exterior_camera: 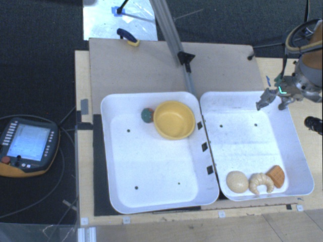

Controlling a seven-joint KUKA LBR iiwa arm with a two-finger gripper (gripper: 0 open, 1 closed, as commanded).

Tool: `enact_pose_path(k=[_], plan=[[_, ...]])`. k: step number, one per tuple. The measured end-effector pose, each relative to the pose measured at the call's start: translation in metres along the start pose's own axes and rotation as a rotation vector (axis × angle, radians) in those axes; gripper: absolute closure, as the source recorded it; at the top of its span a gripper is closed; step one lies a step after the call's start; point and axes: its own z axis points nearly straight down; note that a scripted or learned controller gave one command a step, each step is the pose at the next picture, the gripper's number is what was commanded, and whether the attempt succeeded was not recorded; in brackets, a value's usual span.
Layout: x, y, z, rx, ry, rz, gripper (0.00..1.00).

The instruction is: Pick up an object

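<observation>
Cardboard-topped bench carries two white bins. From the right, the claw [272, 101] hangs at the right bin's [242, 135] far corner, fingers spread, holding nothing. Bun [237, 181], croissant [261, 182] and cracker [275, 175] huddle against the near wall, leaving open floor for descent. A bowl [174, 119] and ball [147, 115] sit in the left bin [146, 185].

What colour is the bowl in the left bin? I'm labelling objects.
Yellow, seen in the camera view: the bowl.
</observation>
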Motion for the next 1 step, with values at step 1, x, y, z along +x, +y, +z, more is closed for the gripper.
enact_pose_path(k=[1], plan=[[0.0, 0.0, 0.0, 0.0, 0.0, 0.0, 0.0]])
